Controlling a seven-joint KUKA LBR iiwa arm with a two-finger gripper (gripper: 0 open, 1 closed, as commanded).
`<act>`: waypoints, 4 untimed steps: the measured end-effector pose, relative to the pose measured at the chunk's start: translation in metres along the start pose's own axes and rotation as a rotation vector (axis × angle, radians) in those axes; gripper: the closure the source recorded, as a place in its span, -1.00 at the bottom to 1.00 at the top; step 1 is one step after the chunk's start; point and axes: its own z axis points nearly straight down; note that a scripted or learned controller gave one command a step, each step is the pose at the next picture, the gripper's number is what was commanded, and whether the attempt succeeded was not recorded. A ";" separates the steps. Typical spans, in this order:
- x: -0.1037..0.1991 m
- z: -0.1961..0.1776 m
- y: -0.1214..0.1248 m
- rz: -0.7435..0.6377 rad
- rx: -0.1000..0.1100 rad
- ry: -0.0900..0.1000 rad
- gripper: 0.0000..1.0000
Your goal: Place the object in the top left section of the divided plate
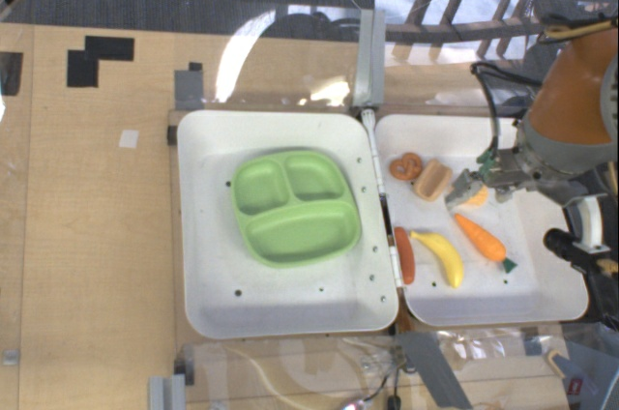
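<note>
The green divided plate [240, 217] lies in the left bin [208, 292], with two small sections at the back and one large section at the front. All its sections are bare. My gripper [468, 188] is over in the right bin [551, 297], down low and touching a small yellow piece [478, 197] that is partly hidden under it. The orange band of the arm [575, 99] stands above the bin's right side.
The right bin also holds a brown pretzel [406, 167], a tan bun [432, 179], an orange carrot [482, 239], a yellow banana [441, 256] and a red sausage [404, 254]. A raised divider [382, 205] separates the two bins.
</note>
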 end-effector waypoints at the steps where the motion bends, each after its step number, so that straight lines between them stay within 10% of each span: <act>1: 0.041 -0.114 0.043 -0.421 -0.004 -0.002 -1.00; 2: 0.016 -0.185 0.093 -0.385 -0.006 -0.003 -1.00; 3: 0.024 -0.161 0.083 -0.404 -0.003 -0.002 -1.00; 4: 0.089 -0.158 0.130 -0.733 -0.005 -0.002 -1.00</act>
